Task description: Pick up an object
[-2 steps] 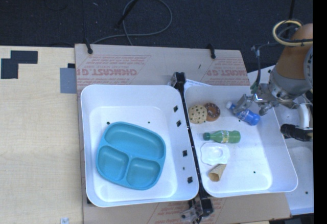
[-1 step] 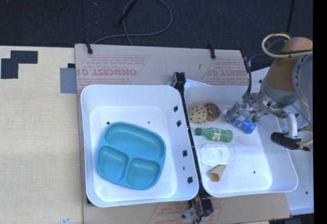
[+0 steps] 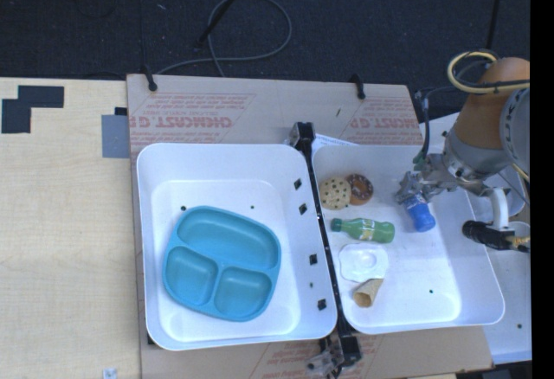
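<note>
Pale wooden bench [image 3: 61, 221] | brown printed cardboard sheet [image 3: 251, 109] lying on it | two shallow white plastic bins, left [image 3: 156, 195] and right [image 3: 472, 299], side by side on the cardboard

Robotics lab: bench [image 3: 61, 221] with white bins [image 3: 221, 163], loose cables [image 3: 260, 18] on dark carpet.

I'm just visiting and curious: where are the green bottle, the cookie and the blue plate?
green bottle [image 3: 363, 230], camera view, middle of its body.
cookie [image 3: 334, 192], camera view, centre of its top.
blue plate [image 3: 223, 237], camera view, floor of its largest compartment.
</note>
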You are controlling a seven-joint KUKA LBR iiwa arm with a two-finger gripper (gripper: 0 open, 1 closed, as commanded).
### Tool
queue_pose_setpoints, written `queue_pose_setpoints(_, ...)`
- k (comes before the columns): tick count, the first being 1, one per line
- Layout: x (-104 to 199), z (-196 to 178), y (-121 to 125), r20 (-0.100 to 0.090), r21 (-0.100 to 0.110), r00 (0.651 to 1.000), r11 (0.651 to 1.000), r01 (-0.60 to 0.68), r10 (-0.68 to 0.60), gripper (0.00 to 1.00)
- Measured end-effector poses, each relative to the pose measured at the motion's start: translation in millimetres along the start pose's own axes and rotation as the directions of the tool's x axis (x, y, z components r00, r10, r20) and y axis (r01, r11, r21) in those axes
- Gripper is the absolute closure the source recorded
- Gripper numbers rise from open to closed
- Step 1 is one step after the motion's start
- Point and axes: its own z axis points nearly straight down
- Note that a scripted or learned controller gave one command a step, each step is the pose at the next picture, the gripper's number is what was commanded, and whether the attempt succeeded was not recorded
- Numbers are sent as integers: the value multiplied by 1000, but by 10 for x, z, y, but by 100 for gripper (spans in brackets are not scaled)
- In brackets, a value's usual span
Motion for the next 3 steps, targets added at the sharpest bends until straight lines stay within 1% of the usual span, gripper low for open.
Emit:
queue_pose_setpoints(1, 64, -496, 77, 1, -5, 1000, 1000, 0, 0, 100)
queue_pose_setpoints(2, 1, -982, 28, 1, -5, 1000, 1000, -2, 2, 100)
queue_pose_setpoints(3, -4, -1193, 32, 0, -3, 1000, 1000, -1, 1, 100)
